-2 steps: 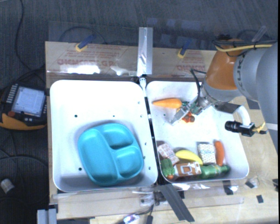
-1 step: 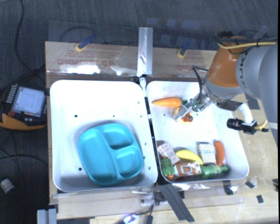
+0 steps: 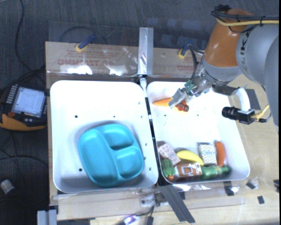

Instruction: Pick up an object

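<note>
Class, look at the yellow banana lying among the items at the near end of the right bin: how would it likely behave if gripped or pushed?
The banana looks smooth and curved, so fingers may slip. Probably a light toy. It lies packed against the neighbouring items, so pushing likely shifts those too.

The shallow white plastic left bin [image 3: 65, 102] holds a turquoise divided plastic tray [image 3: 111, 153] at its 5 o'clock. In the shallow white right bin [image 3: 234, 139], an orange carrot-shaped toy [image 3: 161, 102] lies at 11 o'clock. Along 6 o'clock sit a yellow toy banana [image 3: 189, 156], a red-orange sausage-shaped toy [image 3: 219, 153], a green toy bottle with a brown label [image 3: 196, 171] and a small white packet with a speckled pattern [image 3: 207, 153].
</note>
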Available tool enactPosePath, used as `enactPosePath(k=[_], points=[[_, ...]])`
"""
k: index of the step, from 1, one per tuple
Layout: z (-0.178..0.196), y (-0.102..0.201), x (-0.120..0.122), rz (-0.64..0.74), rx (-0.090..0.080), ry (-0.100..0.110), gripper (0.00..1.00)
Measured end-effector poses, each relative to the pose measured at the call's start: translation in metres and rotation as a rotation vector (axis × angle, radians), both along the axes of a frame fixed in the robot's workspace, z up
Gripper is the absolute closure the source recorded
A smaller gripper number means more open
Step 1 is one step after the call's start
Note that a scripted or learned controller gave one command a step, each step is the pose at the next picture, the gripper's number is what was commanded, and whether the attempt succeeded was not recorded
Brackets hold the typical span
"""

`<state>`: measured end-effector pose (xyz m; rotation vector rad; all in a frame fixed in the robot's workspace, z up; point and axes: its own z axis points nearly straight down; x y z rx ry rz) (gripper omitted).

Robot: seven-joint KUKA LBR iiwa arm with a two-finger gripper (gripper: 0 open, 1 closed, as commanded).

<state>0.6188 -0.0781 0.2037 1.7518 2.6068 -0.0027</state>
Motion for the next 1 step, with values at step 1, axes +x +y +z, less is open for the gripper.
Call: enactPosePath(k=[1], points=[[-0.0206,0.0087,-0.0264,0.030,-0.001,0.002,1.00]])
